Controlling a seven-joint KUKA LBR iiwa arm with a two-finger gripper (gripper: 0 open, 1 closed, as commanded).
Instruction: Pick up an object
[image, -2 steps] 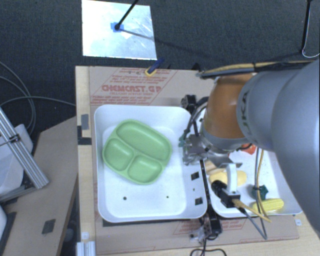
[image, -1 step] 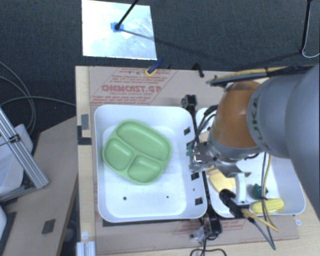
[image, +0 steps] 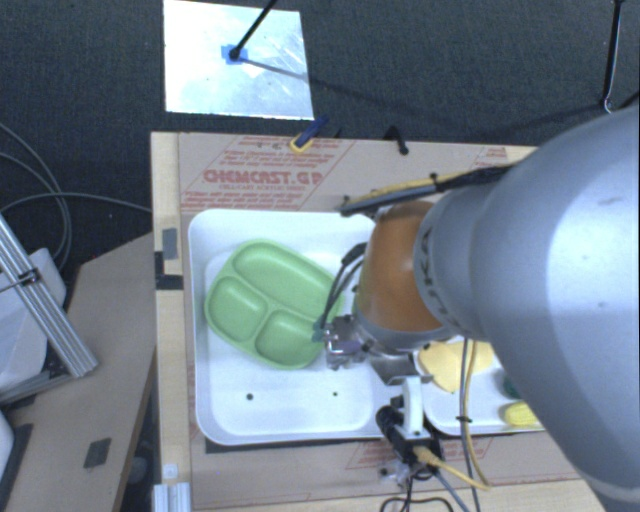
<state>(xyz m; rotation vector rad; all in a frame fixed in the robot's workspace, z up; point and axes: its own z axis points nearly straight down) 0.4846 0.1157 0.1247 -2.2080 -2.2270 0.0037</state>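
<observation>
The grey arm (image: 540, 290) comes in from the right and covers most of that side of the view, its orange band (image: 392, 275) sitting over the gap between the two bins. Below the band, the metal end of the gripper (image: 343, 348) hangs over the left bin (image: 215, 420), just beside the right edge of a green divided plate (image: 268, 305). From this angle the arm's own bulk hides the tip, so whether the gripper is open or closed cannot be told, and nothing can be seen held in it.

The green plate lies flat in the upper half of the left bin, with three compartments facing up; its right rim is touching or nearly touching the gripper body, and which of the two cannot be told. The lower part of that bin is bare white floor.

In the right bin (image: 480, 425), a pale yellow object (image: 458, 365) shows partly from under the arm, and a smaller yellow-green piece (image: 520, 412) lies near the front rim; their shapes are too hidden to name.

Both bins rest on a cardboard sheet (image: 265, 170) printed in red lettering. Black and yellow cables (image: 425, 462) trail down from the arm across the front edge. Beyond the bench, a shiny square sheet (image: 235, 55) lies on dark carpet, and an aluminium frame (image: 40, 305) stands at the left.
</observation>
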